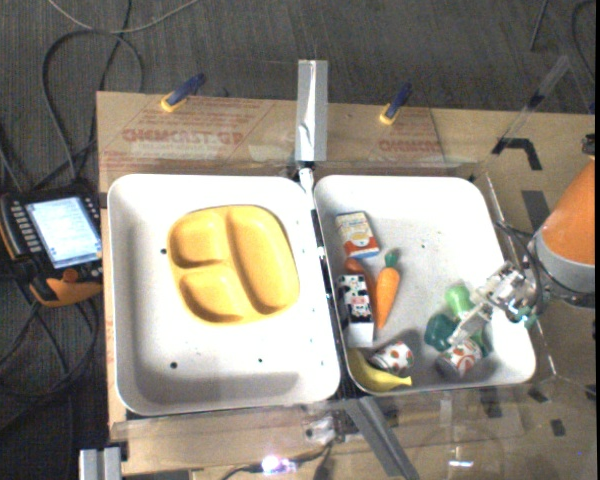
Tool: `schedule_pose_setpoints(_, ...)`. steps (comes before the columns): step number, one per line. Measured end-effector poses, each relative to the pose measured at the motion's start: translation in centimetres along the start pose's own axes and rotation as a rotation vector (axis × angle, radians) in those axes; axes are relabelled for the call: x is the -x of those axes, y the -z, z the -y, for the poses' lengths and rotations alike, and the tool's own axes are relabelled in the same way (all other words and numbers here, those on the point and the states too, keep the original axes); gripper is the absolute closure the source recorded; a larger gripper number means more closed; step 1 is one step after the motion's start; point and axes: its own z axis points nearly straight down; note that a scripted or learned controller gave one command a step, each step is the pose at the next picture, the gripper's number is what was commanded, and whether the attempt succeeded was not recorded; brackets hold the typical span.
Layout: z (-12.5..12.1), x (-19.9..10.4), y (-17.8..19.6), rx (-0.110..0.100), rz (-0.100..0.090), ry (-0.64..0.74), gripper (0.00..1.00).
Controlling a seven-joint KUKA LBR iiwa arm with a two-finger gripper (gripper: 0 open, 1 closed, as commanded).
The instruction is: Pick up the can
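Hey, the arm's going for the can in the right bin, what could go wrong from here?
The can lies in the bin's crowded near right corner, with a teal cup and a green toy right beside it, so the end effector may bump or grab one of those instead. The can also sits close to the bin wall, which could block a clean approach.

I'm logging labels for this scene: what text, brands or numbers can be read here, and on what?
Cardboard sheet behind the bins: red print, repeated at left and right, too blurred to read.
Small carton: label too small to read.
Can: markings too small to read.
Handheld screen: lit, text unreadable.
Nothing reads clearly.
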Motion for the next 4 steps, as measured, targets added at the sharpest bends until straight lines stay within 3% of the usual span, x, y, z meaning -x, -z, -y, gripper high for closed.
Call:
schedule_pose_setpoints(1,-3.5,-3.0,-6.0,-0.002,0.010,0.318,0.00)
schedule_pose_setpoints(2,-6.6,6.8,-1.8,0.002,0.006,0.197,0.00)
schedule_pose_setpoints(3,-8.4,-0.4,-5.9,0.002,0.023,0.771,0.00)
schedule_pose_setpoints(4,-4.8,4.3,-3.3,0.000,0.003,0.713,0.00)
